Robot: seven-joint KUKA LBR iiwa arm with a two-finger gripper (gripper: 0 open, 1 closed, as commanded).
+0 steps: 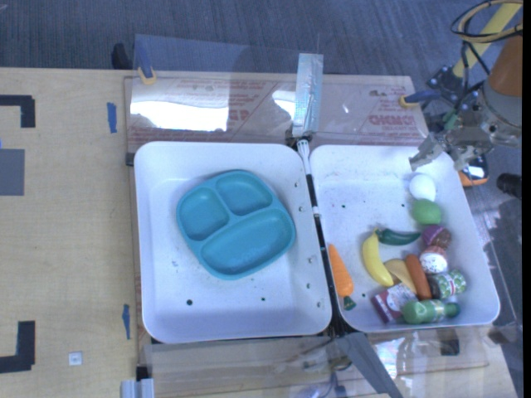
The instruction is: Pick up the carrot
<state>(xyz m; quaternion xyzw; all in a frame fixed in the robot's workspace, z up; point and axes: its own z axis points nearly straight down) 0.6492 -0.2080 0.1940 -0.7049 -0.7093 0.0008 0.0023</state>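
The carrot [339,274] is orange with a small green top. It lies lengthwise against the left wall of the right bin [365,191], near its front corner, green end toward the front. My gripper [449,148] hangs over the far right corner of that bin, just above a white egg [423,187]. It is far from the carrot, roughly the bin's full diagonal away, and nothing shows in its grasp.
A blue divided plate [236,221] sits in the left bin [158,247]. Along the right bin's right side crowd a green lime [428,212], a banana [375,260], a green pepper [398,237] and several other toy foods. Cables [485,23] hang behind the arm.
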